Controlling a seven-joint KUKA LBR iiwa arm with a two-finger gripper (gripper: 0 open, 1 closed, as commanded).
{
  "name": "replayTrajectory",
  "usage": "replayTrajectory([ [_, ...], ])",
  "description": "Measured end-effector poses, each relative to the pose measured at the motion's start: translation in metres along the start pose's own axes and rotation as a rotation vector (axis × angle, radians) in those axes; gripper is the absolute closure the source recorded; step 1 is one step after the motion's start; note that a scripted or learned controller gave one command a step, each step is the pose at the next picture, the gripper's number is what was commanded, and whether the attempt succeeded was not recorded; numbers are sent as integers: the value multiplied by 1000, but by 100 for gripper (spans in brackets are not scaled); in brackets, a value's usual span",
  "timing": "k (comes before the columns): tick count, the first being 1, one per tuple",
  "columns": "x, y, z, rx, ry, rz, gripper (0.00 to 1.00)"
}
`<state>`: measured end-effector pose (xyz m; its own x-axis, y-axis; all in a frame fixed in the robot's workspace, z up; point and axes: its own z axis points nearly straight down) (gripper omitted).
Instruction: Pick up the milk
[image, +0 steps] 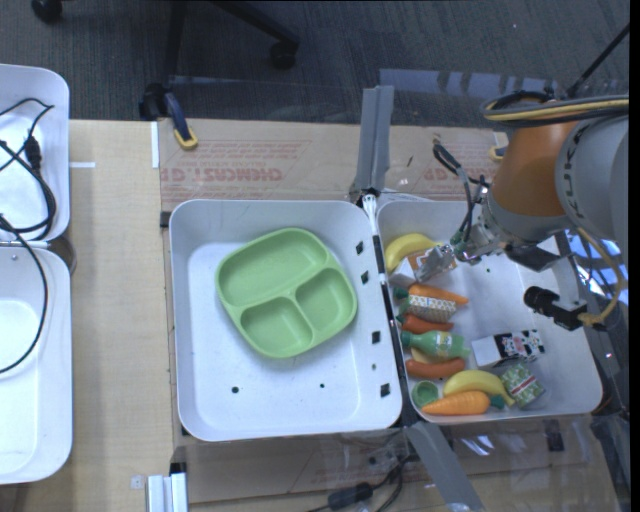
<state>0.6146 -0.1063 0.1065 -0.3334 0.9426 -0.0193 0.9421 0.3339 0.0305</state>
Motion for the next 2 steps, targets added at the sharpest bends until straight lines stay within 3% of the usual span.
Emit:
replayTrajectory([
  [1,-9,0,-11,-4,-14,7,100],
  [2,-5,1,-10,-2,-7,4,0],
])
